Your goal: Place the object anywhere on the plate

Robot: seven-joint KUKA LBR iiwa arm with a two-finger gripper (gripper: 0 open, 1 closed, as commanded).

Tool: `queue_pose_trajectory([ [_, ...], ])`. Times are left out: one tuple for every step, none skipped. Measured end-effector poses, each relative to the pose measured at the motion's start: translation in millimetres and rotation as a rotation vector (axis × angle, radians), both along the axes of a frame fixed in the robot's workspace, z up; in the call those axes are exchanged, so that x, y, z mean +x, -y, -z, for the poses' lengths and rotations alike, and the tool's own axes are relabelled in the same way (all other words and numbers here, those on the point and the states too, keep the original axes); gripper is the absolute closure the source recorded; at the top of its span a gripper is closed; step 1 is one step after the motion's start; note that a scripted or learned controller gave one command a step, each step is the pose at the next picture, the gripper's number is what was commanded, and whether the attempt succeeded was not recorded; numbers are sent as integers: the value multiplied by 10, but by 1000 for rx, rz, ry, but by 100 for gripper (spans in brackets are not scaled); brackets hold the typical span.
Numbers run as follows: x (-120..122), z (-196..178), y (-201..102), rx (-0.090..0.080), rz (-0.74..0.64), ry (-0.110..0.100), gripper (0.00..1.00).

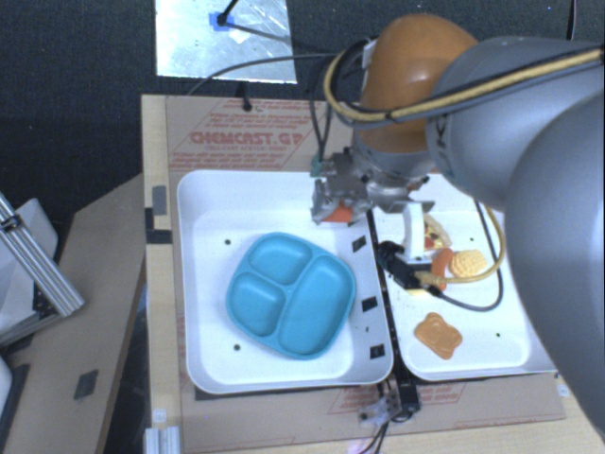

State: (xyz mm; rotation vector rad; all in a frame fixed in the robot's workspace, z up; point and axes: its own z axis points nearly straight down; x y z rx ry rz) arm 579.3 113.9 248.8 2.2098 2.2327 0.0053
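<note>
My jaws sit over the left bin [203,253], at its 1 o'clock corner, close to the wall it shares with the right bin [492,334]. They are closed narrow on a small orange piece [335,215], which pokes out at their lower end. The orange piece is up off the bin floor, not on the plate. The blue plate [291,294] has three compartments and lies flat mid-bin, tilted a bit, with nothing on it. From the plate's centre the orange piece is at about 1 o'clock, just past the plate's rim and not touching it. My arm [529,112], grey with an orange band, comes in from 3 o'clock and covers the right bin's top. In the right bin a round tan cracker [465,264] sits near centre, with small red-orange bits [440,256] touching it at its 9 o'clock; what they are is unclear. An orange toast-shaped piece [439,335] lies at 6 o'clock from the cracker, apart from it. Both bins sit on a printed cardboard sheet [236,130] on the tabletop. A foil square [224,26] lies at 12 o'clock beyond the left bin.
</note>
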Motion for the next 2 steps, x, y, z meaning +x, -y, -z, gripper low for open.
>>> queue_pose_trajectory([
  [248,217,-529,-1,0,-1,100],
  [243,205,-497,-2,4,-1,0],
])
